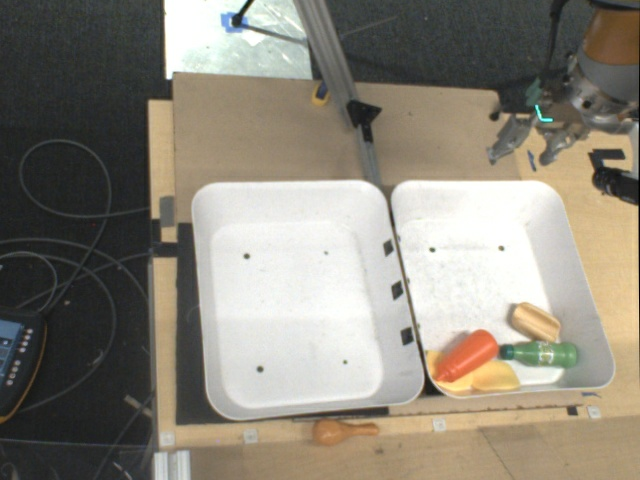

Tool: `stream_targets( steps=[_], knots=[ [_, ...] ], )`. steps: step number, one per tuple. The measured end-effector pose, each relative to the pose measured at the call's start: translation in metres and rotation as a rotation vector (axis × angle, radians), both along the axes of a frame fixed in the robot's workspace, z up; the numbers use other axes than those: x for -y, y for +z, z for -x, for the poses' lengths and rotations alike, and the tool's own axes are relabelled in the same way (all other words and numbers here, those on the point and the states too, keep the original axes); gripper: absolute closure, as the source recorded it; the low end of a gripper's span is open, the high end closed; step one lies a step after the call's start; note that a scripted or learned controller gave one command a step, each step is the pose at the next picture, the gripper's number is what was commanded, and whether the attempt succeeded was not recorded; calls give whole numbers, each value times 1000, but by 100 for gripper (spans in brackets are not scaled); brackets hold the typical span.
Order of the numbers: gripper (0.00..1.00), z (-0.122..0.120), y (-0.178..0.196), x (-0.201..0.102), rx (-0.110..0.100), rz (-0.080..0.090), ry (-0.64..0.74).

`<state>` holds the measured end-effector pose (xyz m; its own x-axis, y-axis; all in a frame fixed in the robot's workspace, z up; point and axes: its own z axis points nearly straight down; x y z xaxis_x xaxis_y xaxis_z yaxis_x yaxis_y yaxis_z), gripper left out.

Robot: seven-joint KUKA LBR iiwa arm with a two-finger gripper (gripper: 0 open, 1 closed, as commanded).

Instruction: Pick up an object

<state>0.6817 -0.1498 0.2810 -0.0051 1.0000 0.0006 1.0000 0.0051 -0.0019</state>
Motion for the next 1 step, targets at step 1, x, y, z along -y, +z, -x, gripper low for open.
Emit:
stream_targets(
  steps=[1],
  knots=[
    [0,-1,2,0,3,2,2]
  ],
)
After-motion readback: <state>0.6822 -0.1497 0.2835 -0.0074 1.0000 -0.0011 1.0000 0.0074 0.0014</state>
